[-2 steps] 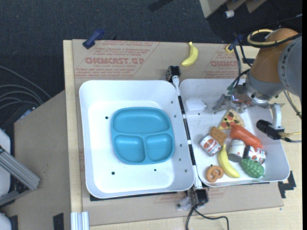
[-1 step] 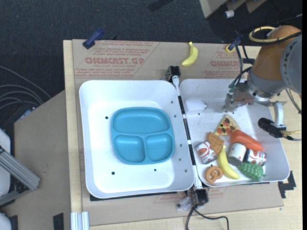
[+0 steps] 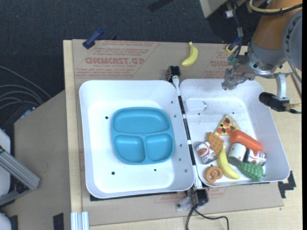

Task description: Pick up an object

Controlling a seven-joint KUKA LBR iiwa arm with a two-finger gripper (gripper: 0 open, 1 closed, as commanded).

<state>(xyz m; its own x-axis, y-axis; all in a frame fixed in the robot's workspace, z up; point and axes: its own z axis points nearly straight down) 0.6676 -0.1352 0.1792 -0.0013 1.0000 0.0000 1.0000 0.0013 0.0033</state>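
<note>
Two white bins sit side by side on the bench. The left bin (image 3: 91, 128) has a blue tray (image 3: 142, 134) with three sections lying flat in it. The right bin (image 3: 273, 128) has a pile of toy food in its lower part, toward the lower right of the frame.

In the pile, a yellow banana (image 3: 227, 166) lies with its long side running from upper left to lower right. An orange carrot (image 3: 246, 140) lies above it, slanting the same way, with one end pointing to the lower right. A pizza slice (image 3: 226, 125) sits at the top of the pile. A waffle (image 3: 215, 142), a small can (image 3: 206, 152), a pretzel (image 3: 213, 174) and a green bumpy thing (image 3: 252, 170) are packed close around them.

Another banana (image 3: 190, 55) lies outside the bins, at the top middle, standing nearly up and down.

The gripper (image 3: 232, 79) hangs over the upper edge of the right bin, well apart from the pile. Whether it is spread or closed is too small to tell.
</note>
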